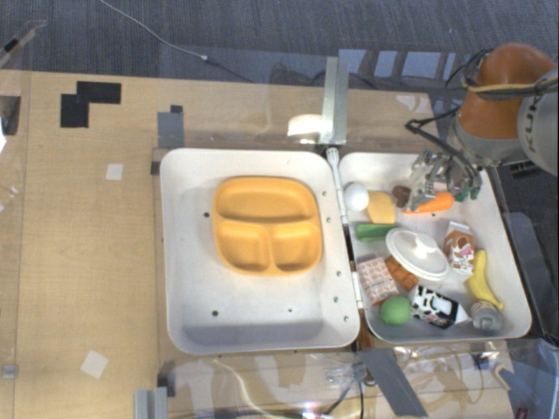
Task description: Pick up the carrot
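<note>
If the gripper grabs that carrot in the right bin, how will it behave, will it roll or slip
The carrot looks like smooth moulded plastic, so probably stiff and light, and it may slip between narrow fingers. Its tapered, rounded shape suggests it could roll or pivot if nudged off-centre. It lies by the gripper near the right bin's far wall, crowded by other toys, so a push might jam it.

Arm low — end effector (pixel 434 184) down

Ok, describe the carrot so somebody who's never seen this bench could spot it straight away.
Look in the right bin, the one crowded with toy food, and go to its far end where the gripper comes down. The carrot lies just under the gripper, right of a yellow block. It is the one thin orange stick there, tapering to a point.
</note>
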You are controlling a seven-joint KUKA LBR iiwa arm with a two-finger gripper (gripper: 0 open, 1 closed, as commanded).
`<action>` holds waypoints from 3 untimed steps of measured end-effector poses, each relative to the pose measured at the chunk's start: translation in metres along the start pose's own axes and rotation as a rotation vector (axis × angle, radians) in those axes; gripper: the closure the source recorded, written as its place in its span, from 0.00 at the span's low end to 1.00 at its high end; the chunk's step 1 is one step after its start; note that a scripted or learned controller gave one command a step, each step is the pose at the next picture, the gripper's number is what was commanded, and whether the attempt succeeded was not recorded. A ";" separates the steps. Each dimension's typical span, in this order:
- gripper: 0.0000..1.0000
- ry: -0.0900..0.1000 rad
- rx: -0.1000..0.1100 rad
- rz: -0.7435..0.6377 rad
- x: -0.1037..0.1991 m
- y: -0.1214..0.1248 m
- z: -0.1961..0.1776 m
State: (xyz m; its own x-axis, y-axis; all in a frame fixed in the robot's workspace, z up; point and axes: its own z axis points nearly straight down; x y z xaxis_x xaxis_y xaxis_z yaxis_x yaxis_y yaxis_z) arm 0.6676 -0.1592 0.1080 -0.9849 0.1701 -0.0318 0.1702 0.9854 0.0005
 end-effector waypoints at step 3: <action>1.00 0.008 0.000 0.731 0.022 0.050 0.013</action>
State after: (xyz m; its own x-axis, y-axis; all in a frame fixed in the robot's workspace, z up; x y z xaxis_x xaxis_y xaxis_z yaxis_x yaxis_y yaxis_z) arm 0.6551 -0.1061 0.0940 -0.6198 0.7846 -0.0157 0.7844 0.6200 0.0185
